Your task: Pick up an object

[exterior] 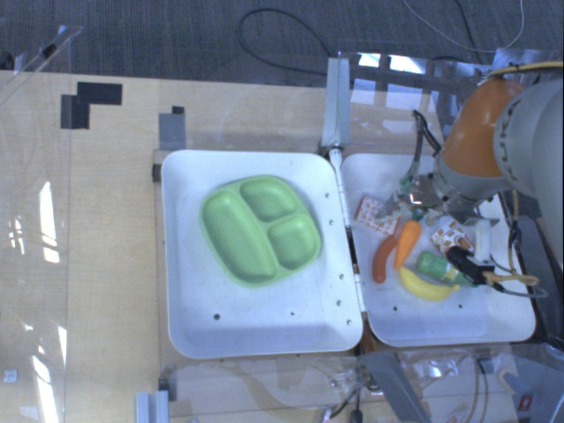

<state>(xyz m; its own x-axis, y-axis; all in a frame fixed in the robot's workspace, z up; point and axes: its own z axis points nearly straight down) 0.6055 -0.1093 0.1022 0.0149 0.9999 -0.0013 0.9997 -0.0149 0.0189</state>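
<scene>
The right bin (458, 324) holds several small things. An orange carrot (407, 241) lies beside a red-orange sausage-shaped piece (382, 260). Below them are a yellow banana (424, 285) and a green object (434, 265). A red-and-white patterned packet (374, 215) lies at the bin's left, and a second patterned packet (449, 233) sits to the right of the carrot. My gripper (412, 196) hangs low over the bin's upper part, just above the carrot's top end and between the two packets. Nothing is visibly held in it.
The left bin (189, 324) carries a green divided plate (260, 229) with three compartments. A metal divider (346, 227) separates the bins. The grey and orange arm (493, 139) covers the right bin's upper right corner. Cables run across the floor behind the bench.
</scene>
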